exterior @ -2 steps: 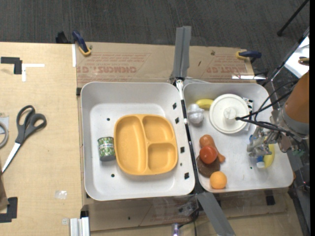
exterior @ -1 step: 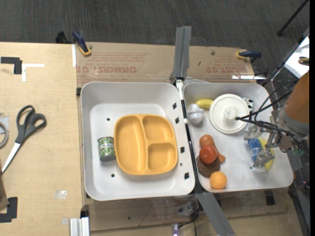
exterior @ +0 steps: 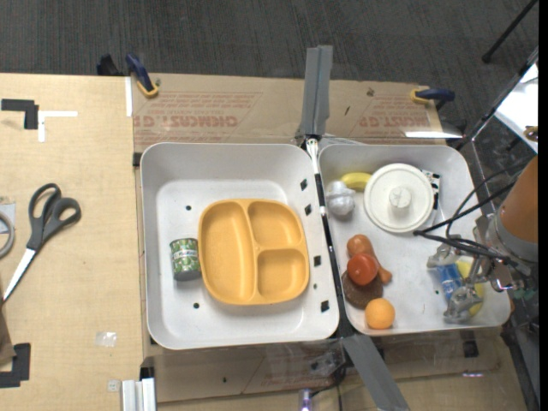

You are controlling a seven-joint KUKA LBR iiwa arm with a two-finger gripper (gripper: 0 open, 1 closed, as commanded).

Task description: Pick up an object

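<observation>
We find the gripper [exterior: 462,302] low beside the orange [exterior: 379,314], over blue-yellow clutter; its opening we cannot tell. We judge the orange light, firm, smooth: grasp across the middle.

My grey metal two-finger gripper [exterior: 463,302] has slim silvery fingers [exterior: 455,306] and a blocky body. Thin black cables [exterior: 458,215] loop across to it, and my rounded orange wrist band [exterior: 522,212] sits above.
</observation>
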